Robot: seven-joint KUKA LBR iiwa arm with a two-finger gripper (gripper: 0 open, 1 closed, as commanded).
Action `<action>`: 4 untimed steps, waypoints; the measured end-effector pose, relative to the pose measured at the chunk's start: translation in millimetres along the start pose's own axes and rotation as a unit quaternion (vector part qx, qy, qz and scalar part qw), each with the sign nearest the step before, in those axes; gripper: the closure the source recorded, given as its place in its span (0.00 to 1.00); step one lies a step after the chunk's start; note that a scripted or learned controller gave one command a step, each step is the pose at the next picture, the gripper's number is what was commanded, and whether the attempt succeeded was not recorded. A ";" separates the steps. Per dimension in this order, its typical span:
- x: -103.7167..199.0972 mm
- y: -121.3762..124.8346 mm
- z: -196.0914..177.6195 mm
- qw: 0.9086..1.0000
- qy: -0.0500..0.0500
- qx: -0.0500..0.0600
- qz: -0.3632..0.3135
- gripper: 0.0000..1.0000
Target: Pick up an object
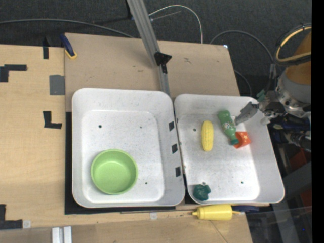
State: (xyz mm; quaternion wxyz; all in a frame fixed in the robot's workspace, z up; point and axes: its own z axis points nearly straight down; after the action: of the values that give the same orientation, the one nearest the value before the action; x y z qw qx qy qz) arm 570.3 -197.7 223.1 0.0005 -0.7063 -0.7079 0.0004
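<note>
In the right bin (253,186) lie a yellow corn cob (207,135), a green bottle (227,123) and a small orange-red piece (243,139) touching the bottle's lower end. A dark teal object (202,191) rests at that bin's near left corner. My gripper (245,113) reaches in over the bin's right rim, its tip just right of the green bottle's upper end, close to it and above the orange-red piece. Nothing is visibly held in it.
The left bin (121,105) holds a light green bowl (114,171) at its near left. A yellow squeeze bottle (215,212) lies on the bench in front of the right bin. A grey pole (147,29) slants over the back. Cables run behind the bins.
</note>
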 end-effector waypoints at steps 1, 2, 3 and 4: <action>0.0 0.0 0.0 1.000 0.000 0.000 0.000 0.00; -2.7 -5.9 45.5 1.000 0.000 0.002 0.001 0.00; -2.7 -6.9 89.1 1.000 0.000 0.002 0.000 0.00; -8.2 -2.2 124.9 1.000 -0.007 -0.008 0.002 0.00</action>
State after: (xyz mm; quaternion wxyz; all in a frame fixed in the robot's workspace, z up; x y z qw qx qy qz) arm 568.0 -205.8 98.2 -0.0101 -0.7074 -0.7067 -0.0005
